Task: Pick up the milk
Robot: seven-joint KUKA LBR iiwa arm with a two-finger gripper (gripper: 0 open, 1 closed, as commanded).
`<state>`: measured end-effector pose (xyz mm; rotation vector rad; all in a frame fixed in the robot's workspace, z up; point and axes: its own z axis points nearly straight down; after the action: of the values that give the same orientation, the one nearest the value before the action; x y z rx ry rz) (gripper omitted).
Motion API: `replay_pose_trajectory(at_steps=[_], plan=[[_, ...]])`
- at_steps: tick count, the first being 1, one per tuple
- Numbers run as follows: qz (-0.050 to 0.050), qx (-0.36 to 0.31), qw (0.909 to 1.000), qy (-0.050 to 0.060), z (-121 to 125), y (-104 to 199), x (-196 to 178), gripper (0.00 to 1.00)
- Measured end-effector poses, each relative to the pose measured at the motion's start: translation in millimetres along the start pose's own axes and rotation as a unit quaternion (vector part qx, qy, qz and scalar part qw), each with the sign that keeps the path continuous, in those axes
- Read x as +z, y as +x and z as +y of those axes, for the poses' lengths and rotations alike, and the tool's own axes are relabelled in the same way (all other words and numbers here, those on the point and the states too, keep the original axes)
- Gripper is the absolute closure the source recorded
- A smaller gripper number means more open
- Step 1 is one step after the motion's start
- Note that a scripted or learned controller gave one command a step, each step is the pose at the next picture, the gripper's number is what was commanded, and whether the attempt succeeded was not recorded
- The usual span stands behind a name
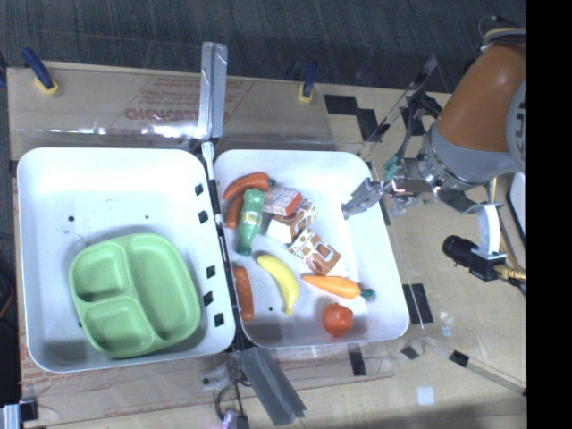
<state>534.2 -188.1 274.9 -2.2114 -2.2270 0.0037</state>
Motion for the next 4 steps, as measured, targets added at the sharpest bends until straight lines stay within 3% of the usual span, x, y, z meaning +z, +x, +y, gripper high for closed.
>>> replay_pose_trajectory(at_steps=[1,2,3,4], plan=[[0.0,0.065,0.9979,0.001,17,36,164,0.0],[0.0,0.063,0.998,0.001,17,36,154,1.0],[0.001,0.159,0.9873,0.002,20,51,177,1.0],[0.001,0.104,0.9945,0.0,9,145,81,1.0]])
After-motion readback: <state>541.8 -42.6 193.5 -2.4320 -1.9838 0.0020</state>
